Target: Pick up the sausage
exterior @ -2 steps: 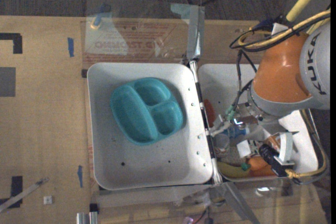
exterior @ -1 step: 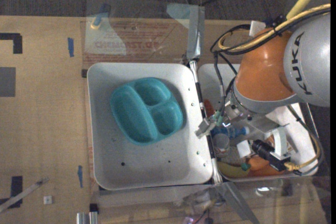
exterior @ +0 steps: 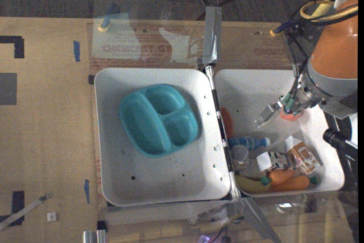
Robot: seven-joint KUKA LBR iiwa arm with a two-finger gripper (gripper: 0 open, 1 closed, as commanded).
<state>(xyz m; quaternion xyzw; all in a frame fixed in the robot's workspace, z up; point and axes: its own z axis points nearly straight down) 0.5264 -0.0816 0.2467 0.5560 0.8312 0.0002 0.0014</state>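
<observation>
Hovering over the upper middle of the right bin (exterior: 256, 85), the gripper (exterior: 272, 115) points down and left, low over bare white floor. Apart or together: cannot tell, the tip is too blurred, and nothing shows clamped in it. A small red-orange blob sits just beside it on the arm side; unclear what that is.

Sausage (exterior: 226, 122): reddish, elongated, lying along the left wall of the same bin, near the divider and apart from the gripper. Judgement: not yet grasped. The arm looks staged for a reach leftward. The sausage hugs the wall, so there is little room on that side and closing across it may scrape the wall.

Clutter is piled along the bin's near edge: banana (exterior: 249, 184), carrot (exterior: 291, 182), a small box (exterior: 301, 157) and a blue bottle (exterior: 250, 142). The carrot is a look-alike risk, but it lies well apart from the target.

The left bin (exterior: 114, 179) holds a teal divided plate (exterior: 160, 119), not needed for a pick.
</observation>
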